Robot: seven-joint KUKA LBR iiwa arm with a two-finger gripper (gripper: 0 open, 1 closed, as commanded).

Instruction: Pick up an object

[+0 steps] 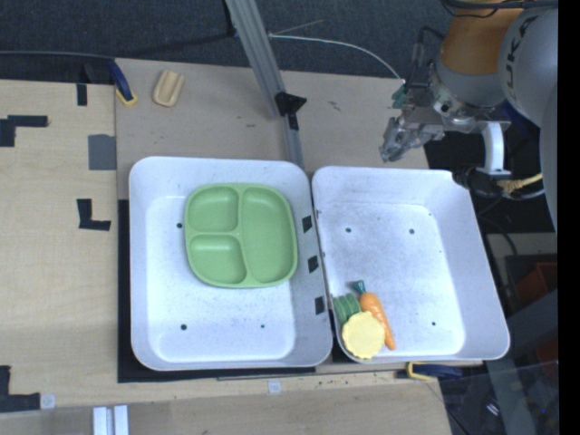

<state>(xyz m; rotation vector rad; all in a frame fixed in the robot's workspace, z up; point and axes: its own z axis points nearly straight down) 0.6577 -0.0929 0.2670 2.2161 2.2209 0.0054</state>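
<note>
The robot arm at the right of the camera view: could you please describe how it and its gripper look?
The grey KUKA arm has rounded, smooth casing with an orange band above the wrist and part of dark lettering on its grey shell. Black cables loop over the top. Its small grey metallic two-finger gripper hangs from a cluttered wrist block, beside a white bracket.

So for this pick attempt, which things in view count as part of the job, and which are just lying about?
Job:
gripper, above the right bin's far edge
right bin
toy carrot
yellow round piece
green toy piece
left bin
green divided plate

Lying about:
tan block on the bench
metal pole
</note>
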